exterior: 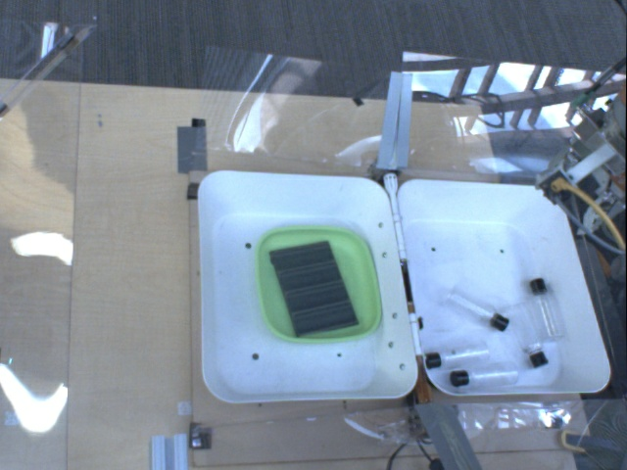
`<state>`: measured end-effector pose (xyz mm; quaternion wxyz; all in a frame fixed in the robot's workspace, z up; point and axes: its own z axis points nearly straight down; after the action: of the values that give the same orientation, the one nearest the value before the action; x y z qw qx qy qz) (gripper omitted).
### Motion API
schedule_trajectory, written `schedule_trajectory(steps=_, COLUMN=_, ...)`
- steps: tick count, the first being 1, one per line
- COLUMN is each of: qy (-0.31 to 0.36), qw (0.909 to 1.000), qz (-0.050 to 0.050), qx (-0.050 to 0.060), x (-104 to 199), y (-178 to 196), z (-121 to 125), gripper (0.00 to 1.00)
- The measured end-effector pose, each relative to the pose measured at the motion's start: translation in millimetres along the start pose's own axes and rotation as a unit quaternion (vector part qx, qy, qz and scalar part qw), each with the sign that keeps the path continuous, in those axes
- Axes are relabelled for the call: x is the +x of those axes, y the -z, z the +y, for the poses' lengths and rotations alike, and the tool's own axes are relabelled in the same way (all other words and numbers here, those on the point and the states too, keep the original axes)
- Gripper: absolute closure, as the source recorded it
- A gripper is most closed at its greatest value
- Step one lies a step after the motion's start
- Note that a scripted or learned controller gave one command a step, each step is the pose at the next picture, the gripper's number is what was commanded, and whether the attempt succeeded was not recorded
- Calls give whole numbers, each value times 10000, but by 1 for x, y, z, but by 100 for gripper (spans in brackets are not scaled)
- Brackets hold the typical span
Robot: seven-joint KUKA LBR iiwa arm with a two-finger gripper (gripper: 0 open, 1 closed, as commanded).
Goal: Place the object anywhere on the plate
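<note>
Wooden bench (pixel 118 262): dark block (pixel 313 288) on green plate (pixel 366 280).

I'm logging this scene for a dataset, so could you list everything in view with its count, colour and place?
Bins: two, white, side by side on the bench; left bin, right bin.
Plate: one, light green, square with rounded corners, in the middle of the left bin.
Ridged block: one, dark grey, lying on the plate.
Vials: about five, clear with black caps, scattered in the lower part of the right bin, for example and.
Bench: one, pale wood, under both bins.
Metal bracket: one, grey, upright behind the seam between the bins.
Robot parts: cables and fittings at the upper right edge; too cut off to tell more.
</note>
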<state>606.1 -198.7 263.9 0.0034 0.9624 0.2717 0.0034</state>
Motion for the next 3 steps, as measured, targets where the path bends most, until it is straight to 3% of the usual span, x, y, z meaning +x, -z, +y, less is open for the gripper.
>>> schedule_trajectory(steps=1, qy=-389, qw=9992, qz=-3, qx=8, x=-29, y=24, z=-11, gripper=0)
schedule_trajectory(steps=2, qy=-917, qw=9958, qz=-11, qx=20, x=-16, y=7, z=-44, gripper=0)
schedule_trajectory(steps=3, qy=-1407, qw=9900, qz=-26, qx=28, x=-43, y=-10, z=-76, gripper=0)
